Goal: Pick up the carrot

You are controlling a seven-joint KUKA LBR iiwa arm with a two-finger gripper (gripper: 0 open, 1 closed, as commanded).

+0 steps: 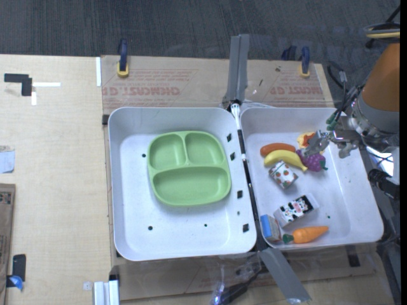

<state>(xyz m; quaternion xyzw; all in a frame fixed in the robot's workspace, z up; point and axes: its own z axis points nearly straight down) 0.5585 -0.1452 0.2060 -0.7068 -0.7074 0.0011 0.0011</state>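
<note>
The carrot [310, 234], orange with a green stub at its left end, lies flat near the front edge of the right bin [356, 196]. My gripper [320, 142] hangs over the back half of that bin, well behind the carrot. It is just above a purple bunch of grapes [315, 162] and a small yellow-orange toy [306, 138]. Nothing of the carrot is near it.
A banana [285, 161], a red sausage [278, 149] and a silver wrapped item [283, 176] crowd the bin's middle. A cow-patterned carton [296, 210] and a blue piece [266, 224] lie beside the carrot. The left bin [127, 221] holds a green divided plate [189, 167].
</note>
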